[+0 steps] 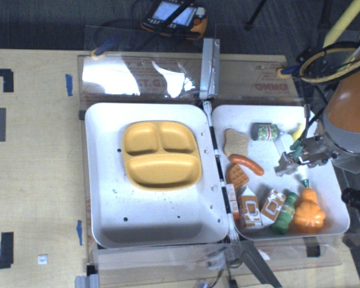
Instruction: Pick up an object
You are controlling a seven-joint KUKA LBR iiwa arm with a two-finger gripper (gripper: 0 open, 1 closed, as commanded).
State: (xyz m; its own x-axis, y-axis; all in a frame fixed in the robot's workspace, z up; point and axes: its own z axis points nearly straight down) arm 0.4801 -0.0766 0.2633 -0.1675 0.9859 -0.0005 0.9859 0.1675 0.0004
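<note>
Pick not yet made, judging by the layout; all objects lie loose in the right bin (342, 221): bread (236, 141), sausage (247, 164), waffle (237, 176), can (264, 131), two cartons (261, 207), green bottle (285, 212), orange gourd (308, 212). Gripper (294, 164) low over the bin's right middle, just above the gourd; grasping nothing visible; whether wide or narrow, impossible to tell. Left bin (102, 179): yellow tray (161, 153). Remaining: descent, closure, lift.
</note>
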